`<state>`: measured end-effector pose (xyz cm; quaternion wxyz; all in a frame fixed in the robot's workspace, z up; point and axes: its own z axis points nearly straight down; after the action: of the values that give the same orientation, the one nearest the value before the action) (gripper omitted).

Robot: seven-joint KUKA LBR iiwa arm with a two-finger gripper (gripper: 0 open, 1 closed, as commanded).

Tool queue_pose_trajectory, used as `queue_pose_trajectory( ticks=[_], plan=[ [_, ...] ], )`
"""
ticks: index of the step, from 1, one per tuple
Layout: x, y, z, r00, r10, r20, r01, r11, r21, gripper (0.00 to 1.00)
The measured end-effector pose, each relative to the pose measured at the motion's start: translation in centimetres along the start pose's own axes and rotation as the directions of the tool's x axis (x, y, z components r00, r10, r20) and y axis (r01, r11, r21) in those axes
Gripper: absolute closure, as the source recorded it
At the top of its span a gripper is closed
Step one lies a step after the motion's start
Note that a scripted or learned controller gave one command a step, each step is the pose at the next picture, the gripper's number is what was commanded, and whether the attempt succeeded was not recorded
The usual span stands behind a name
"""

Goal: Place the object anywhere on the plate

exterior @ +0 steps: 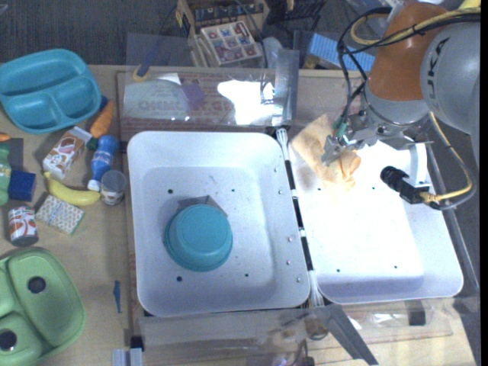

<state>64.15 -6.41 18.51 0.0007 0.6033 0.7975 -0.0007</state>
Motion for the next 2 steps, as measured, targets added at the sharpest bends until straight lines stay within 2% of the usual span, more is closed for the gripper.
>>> queue_pose_trajectory(
  ticks=[1,2],
  plan=[
    [7.7,-4.9,0.0,1.0,-0.011,-0.002,0.011,1.0,0.0,1.0],
    [14.4,-11.2,0.0,0.927,-0.375,-0.004,0.375,0.927,0.0,1.0]
  ],
)
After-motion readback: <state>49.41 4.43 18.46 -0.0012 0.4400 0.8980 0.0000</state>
